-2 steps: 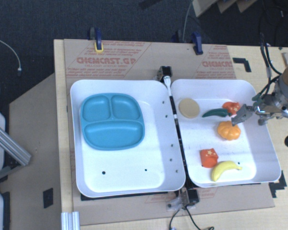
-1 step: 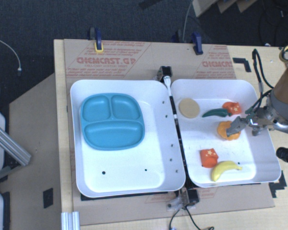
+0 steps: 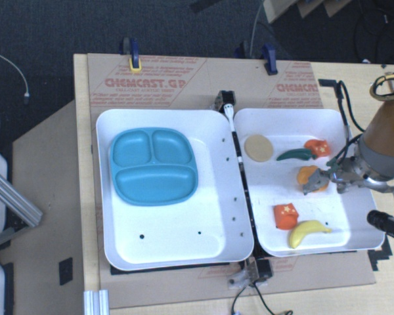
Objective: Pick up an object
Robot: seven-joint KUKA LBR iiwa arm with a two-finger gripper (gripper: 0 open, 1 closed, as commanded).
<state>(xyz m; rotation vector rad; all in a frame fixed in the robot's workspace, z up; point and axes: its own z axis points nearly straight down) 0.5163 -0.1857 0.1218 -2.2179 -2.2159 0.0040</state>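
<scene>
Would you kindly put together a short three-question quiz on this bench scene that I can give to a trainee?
1. True or false: the blue divided plate lies in the same bin as the banana.
2. Multiple choice: which item sits closest to the gripper? A) the tan round disc B) the orange piece C) the banana
3. Fill in: the red block lies just to the ____ of the banana in the camera view.

Key
1. False: the plate is in the left bin, the banana in the right bin.
2. B
3. Upper left
</scene>
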